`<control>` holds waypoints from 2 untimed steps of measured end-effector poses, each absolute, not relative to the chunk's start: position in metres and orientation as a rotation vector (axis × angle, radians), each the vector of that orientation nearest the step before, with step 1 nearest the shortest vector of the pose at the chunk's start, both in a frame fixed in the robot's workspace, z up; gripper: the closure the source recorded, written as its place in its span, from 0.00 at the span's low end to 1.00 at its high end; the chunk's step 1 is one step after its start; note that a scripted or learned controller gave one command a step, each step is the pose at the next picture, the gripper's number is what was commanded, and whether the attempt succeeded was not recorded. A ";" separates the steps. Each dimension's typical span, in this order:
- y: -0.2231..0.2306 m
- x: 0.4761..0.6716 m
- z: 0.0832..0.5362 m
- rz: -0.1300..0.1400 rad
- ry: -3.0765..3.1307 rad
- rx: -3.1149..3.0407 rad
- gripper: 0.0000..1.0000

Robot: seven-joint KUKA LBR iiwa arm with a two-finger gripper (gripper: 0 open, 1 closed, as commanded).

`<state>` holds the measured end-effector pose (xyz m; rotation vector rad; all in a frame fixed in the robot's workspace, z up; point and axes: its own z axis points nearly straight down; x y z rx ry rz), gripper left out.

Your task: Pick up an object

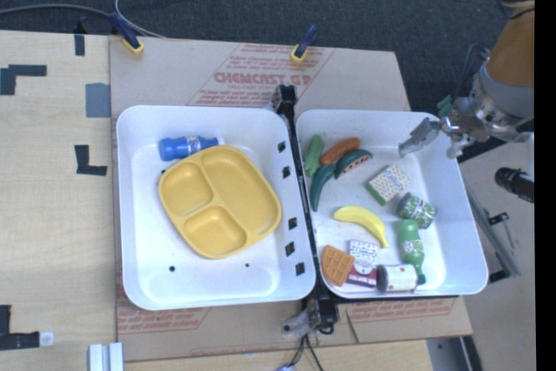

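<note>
Gripper (426, 137) sits at the upper right of the right bin (469, 226), just inside its top-right corner, w/ the arm (508, 74) coming in from the right edge of frame. One grey finger shows clearly, pointing down-left toward the bin floor; the other isn't distinct, so can't tell whether the fingers are apart or together. Nothing visible between them.

No specific target given, so any item in the right bin counts. Nearest candidate, by my read: the small patterned box (388, 182), below and slightly left of the gripper in frame, near but not touching. It lies tilted, long axis running roughly lower-left to upper-right. Just below-right of it is a green can (416, 209), then a green bottle (411, 242) lower still. Banana (363, 222) lies mid-bin, long axis upper-left to lower-right, well apart from the gripper. Upper-left part of the bin holds a cluster: green veg (314, 154), an orange-red piece (340, 149), a dark green piece (352, 162), packed close, some touching. Bottom edge: waffle-like item (336, 263), a small carton (363, 252), a white cylinder (395, 277).

Left bin (139, 213) holds a yellow divided tray (219, 200) and a blue bottle (185, 147), far across from the gripper.

Judgement: pick not yet begun; the move turns on going down-left to the box, jaws closing across its short side.
</note>
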<state>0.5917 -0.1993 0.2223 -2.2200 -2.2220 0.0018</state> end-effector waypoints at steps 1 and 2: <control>-0.219 0.582 0.098 -0.006 -2.227 -2.226 0.00; -0.189 0.586 0.088 -0.007 -2.227 -2.225 0.00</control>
